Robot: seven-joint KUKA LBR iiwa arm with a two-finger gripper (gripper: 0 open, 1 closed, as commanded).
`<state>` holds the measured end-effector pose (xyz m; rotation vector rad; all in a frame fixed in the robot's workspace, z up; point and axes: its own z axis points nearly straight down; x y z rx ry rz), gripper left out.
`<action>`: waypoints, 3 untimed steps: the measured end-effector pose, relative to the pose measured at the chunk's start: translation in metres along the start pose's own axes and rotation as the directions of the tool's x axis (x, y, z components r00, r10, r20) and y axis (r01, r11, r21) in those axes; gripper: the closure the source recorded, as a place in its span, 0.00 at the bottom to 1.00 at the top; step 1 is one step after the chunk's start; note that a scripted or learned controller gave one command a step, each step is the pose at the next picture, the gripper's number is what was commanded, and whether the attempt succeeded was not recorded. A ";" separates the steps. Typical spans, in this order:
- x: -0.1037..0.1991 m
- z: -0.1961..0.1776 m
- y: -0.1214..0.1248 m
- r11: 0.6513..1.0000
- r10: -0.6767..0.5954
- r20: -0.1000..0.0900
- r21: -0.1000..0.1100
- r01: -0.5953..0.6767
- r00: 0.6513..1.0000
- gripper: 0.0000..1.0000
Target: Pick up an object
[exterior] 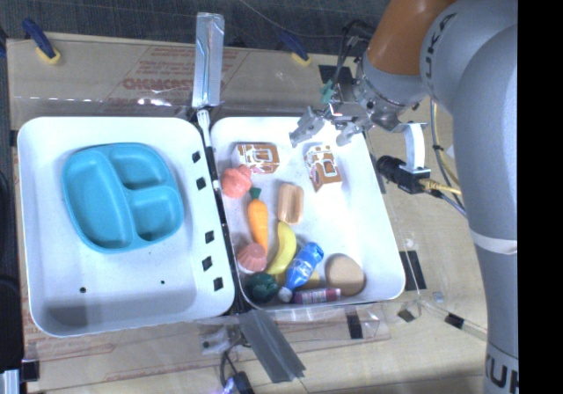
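Hovering with fingers spread and nothing held, gripper (327, 126) sits over the right bin (380, 234) far edge near a toy block (325, 165), and a descent could clip the rim.

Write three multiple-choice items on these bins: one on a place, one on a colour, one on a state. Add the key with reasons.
1. Where does the divided plate lie?
A. left bin
B. right bin
C. on the bench

2. What colour is the plate?
A. red
B. blue
C. yellow

3. Where is the end effector?
A. clamped on the banana
B. over the left bin
C. over the right bin's far edge, nothing held

Key: 1 A, it lies in the left bin. 2 B, plainly blue. 3 C, the banana lies apart from it in the right bin.
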<state>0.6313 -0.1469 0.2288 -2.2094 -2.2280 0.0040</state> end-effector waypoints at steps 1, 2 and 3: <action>-0.017 0.137 -0.068 0.999 -0.044 0.000 0.001 0.044 0.999 0.00; -0.018 0.127 -0.068 0.999 -0.048 0.000 0.001 0.048 0.999 1.00; 0.085 0.035 -0.056 0.998 -0.057 -0.001 -0.009 0.057 0.998 1.00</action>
